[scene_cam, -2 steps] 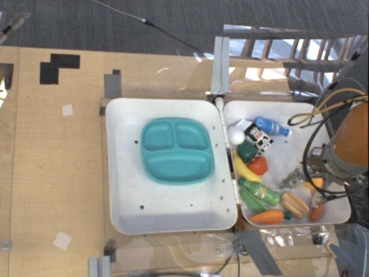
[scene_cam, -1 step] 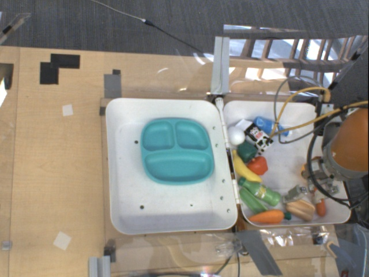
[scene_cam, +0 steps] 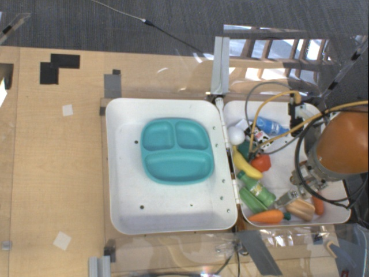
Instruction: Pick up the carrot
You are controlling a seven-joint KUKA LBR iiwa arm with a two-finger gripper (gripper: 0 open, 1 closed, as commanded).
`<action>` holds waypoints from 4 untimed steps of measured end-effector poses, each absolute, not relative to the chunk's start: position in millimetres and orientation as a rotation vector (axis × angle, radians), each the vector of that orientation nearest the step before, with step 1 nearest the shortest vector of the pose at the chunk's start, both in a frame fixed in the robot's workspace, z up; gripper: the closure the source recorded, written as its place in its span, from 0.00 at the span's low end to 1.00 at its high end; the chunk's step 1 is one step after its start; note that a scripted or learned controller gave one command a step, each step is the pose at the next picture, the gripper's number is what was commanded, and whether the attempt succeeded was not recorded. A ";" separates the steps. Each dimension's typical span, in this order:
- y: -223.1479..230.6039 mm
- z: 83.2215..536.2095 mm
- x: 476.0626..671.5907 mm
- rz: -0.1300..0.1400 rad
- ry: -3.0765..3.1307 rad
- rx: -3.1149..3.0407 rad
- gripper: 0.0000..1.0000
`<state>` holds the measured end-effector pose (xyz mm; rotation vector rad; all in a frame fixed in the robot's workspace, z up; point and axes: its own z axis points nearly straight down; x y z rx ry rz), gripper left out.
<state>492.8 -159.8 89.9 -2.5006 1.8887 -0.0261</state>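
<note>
Carrot (scene_cam: 266, 216) lies lengthwise left-right along right bin's (scene_cam: 281, 169) near wall.

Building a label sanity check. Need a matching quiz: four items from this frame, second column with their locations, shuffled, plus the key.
Items:
1. carrot
2. teal divided plate
3. banana
4. blue and white bottle

Places:
A. middle of the left bin
B. upper part of the right bin, near its far wall
C. along the near edge of the right bin
D. by the left wall of the right bin, between the white ball and the green bottle

Pairs: 1-C, 2-A, 3-D, 4-B
</note>
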 end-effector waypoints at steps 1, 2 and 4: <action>-130.7 90.6 498.9 -0.025 2.380 -2.029 0.00; -106.8 88.8 611.6 -0.012 2.468 -1.924 0.00; -205.6 87.5 600.6 -0.012 1.952 -2.453 0.00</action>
